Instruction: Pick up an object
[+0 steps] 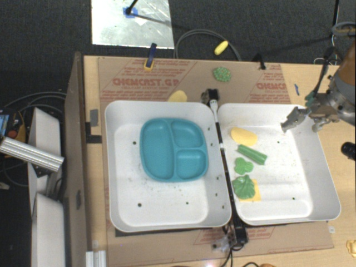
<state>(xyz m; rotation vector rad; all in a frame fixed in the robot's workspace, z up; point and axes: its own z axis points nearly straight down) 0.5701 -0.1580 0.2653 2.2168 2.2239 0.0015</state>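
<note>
Claw (301, 118): above the far right corner of the right bin (320, 166), two fingers spread apart, nothing between them.
Arm: reaching in from the right edge, wrist just behind the claw.
Nearest piece: yellow oval piece (243, 136), left of the claw and a little nearer, lying flat on the bin floor.
Next pieces: green stick (252, 154) just beside the yellow oval on its near side, lying at a slant; small green leafy piece (242, 165) touching or nearly touching the stick's near side.
Nearest the front: larger green leafy piece (243, 187) resting on a yellow flat piece (252, 193).
Left bin (119, 149): holds a blue divided plate (173, 149), well apart from the claw.
Worktop (139, 79): brown board behind the bins, with a green round thing (222, 74) and a yellow lump (178, 97) at the far rim of the left bin.
Step in hand: approach, judged from the raised, open claw; no piece gripped yet.
Next move calls for: travel left and nearer over one chosen piece, then straight down with fingers either side. Yellow oval looks the freest target; the green pieces crowd each other and risk a double catch.
</note>
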